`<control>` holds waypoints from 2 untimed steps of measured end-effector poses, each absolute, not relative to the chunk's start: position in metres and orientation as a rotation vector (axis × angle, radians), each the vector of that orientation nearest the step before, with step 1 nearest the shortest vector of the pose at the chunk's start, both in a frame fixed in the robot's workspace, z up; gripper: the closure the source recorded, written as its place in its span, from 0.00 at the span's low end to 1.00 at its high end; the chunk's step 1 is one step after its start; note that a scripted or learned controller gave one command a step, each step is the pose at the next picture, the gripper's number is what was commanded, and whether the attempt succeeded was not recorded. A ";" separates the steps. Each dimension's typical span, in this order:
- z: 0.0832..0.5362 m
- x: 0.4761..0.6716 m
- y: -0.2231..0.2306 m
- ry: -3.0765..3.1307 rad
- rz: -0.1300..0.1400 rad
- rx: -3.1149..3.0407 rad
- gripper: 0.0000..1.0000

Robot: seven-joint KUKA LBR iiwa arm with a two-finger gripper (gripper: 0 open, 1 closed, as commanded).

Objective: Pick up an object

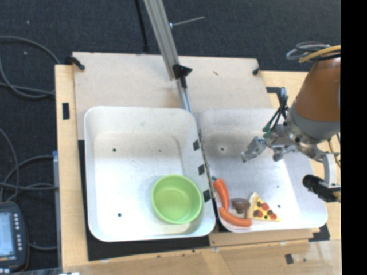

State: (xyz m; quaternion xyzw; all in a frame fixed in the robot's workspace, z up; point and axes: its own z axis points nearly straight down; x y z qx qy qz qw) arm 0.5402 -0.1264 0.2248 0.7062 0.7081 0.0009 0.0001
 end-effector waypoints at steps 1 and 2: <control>0.225 0.540 -0.127 2.222 0.004 2.220 0.00; 0.173 0.548 -0.122 2.220 -0.006 2.225 0.00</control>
